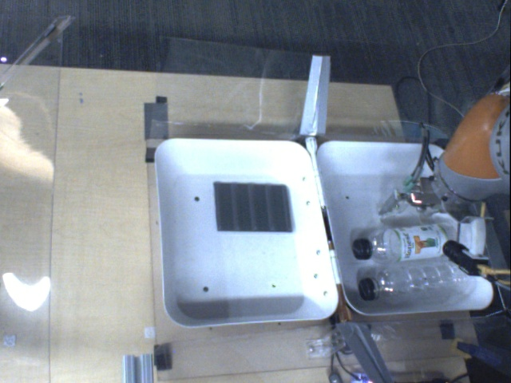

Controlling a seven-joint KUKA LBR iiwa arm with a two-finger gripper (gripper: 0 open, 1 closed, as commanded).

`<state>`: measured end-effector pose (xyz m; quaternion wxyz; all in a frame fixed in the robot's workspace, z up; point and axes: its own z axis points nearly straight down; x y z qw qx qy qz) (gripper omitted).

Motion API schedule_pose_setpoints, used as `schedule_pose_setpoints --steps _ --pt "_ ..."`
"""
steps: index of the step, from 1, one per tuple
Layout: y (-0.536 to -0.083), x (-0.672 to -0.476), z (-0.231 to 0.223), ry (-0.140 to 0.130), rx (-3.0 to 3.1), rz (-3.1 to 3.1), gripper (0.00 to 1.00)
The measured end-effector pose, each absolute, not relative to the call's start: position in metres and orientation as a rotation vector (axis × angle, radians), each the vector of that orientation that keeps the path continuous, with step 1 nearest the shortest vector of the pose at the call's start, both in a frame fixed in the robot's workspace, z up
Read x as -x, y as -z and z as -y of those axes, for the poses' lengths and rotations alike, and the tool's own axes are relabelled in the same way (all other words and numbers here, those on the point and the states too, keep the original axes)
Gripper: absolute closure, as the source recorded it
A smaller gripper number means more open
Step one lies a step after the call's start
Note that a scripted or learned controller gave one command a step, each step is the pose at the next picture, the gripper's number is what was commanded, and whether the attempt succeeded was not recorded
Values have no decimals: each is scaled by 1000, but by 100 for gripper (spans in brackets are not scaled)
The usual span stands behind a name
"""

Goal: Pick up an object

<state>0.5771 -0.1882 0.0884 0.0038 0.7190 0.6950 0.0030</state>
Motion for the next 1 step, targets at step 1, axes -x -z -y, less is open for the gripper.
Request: schedule_pose_setpoints --steps 1 --pt "-88 -577 188 -10 -2253 -2178 0"
